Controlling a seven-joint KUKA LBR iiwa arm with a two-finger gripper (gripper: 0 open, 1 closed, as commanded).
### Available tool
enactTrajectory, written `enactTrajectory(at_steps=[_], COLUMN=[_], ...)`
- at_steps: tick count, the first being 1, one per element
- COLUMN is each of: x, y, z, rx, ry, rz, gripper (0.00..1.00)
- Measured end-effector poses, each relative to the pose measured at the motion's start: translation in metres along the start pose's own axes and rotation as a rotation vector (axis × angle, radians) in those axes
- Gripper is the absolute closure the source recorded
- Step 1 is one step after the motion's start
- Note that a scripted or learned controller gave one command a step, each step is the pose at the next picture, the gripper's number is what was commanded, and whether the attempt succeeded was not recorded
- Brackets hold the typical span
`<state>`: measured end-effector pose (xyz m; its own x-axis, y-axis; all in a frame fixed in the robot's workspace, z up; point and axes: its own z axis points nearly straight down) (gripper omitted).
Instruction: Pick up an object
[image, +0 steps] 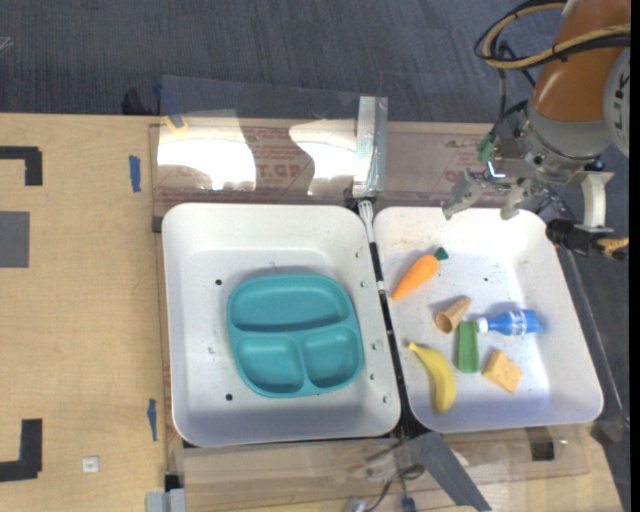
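Two white bins sit side by side on the bench (70, 300). The tool (487, 198) hangs over the far edge of the right bin (575, 330), on the grey arm (590, 70) with its orange band. Its two fingers (462, 200) are spread apart with nothing between them.

All six small objects lie in that right bin, nearer the camera than the tool. The carrot (416, 276) is the closest to the tool, just below it and a little to the left, lying slantwise with its green top pointing up toward the tool. Farther down from the tool lies a small cone (451, 314), and just beside that a green stick (467, 346) standing lengthwise. A blue and white bottle (510, 323) lies on its side just right of the green stick, almost straight below the tool. An orange wedge (503, 371) rests below the bottle. The banana (436, 374) is the farthest of them from the tool, down and to the left, near the bin's left wall.

Well to the left of the tool, the left bin (190, 260) holds a teal tray (293, 333) with three compartments. A clear sheet (260, 145) stands behind that bin, catching glare.
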<state>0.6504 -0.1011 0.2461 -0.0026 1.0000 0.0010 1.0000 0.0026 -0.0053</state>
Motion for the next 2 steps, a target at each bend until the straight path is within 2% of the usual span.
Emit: enactTrajectory(at_steps=[1,2], x=[0.008,0.007], y=[-0.009,-0.013], z=[0.115,0.16], rx=[0.013,-0.009], ry=[0.002,-0.001], rz=[-0.071,-0.094], gripper=[0.0,0.0])
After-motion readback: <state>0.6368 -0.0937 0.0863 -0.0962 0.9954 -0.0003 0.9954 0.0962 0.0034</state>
